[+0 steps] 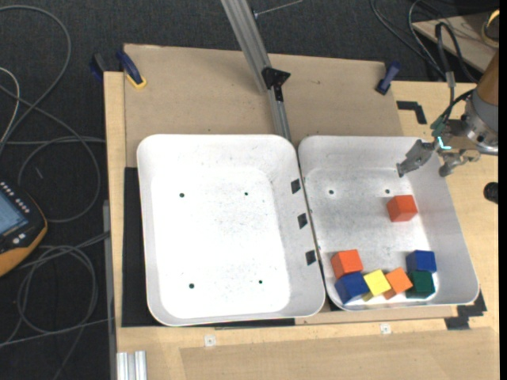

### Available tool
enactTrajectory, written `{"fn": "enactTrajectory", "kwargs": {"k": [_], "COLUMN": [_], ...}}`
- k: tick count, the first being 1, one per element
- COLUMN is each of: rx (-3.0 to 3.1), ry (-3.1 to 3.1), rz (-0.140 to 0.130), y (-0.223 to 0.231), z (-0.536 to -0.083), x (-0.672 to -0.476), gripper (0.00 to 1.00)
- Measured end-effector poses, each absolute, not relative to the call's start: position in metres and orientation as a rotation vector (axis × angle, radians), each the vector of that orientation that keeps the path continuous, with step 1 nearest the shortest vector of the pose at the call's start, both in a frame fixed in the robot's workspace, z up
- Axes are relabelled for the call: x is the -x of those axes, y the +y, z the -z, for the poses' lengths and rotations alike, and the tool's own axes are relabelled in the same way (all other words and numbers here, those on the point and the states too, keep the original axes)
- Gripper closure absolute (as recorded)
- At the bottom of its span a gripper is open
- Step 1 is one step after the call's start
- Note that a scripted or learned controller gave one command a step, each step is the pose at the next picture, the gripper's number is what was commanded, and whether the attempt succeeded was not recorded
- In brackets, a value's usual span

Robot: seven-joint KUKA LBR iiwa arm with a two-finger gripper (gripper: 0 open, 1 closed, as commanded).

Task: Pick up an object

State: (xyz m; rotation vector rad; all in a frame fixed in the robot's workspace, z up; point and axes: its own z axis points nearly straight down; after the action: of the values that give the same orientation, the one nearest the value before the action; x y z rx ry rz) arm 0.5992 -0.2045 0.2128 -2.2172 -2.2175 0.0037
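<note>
My gripper (432,161) hangs over the far right part of the right bin (356,165), open, its two grey fingers spread with nothing between them. A lone orange-red block (402,208) lies on the bin floor just in front of and slightly left of the gripper, apart from it. Along the bin's near edge sits a cluster: an orange block (346,261), a blue block (352,286), a yellow block (377,282), a small orange block (398,279), another blue block (421,260) and a green block (424,284).
The left bin (214,220) lies beside the right one, with black clips (301,220) along the shared rim. A slanted metal pole (253,46) rises from the bench behind the bins. Cables and a handheld device (16,224) lie on the floor at left.
</note>
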Motion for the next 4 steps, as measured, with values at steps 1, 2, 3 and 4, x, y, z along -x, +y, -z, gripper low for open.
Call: {"fn": "enactTrajectory", "kwargs": {"k": [1,2,3,4], "rx": [2.218,2.215,2.214,2.217], "ry": [-2.222,-2.220,-2.220,-2.220], "rz": [-0.001,-0.004,-0.004,-0.003], "y": [-0.204,-0.202,-0.197,-0.196], "z": [-0.216,-0.172,-0.127,-0.098], "x": [-0.600,-0.605,-0.609,-0.609], "gripper": [0.00,0.00,0.00,0.00]}}
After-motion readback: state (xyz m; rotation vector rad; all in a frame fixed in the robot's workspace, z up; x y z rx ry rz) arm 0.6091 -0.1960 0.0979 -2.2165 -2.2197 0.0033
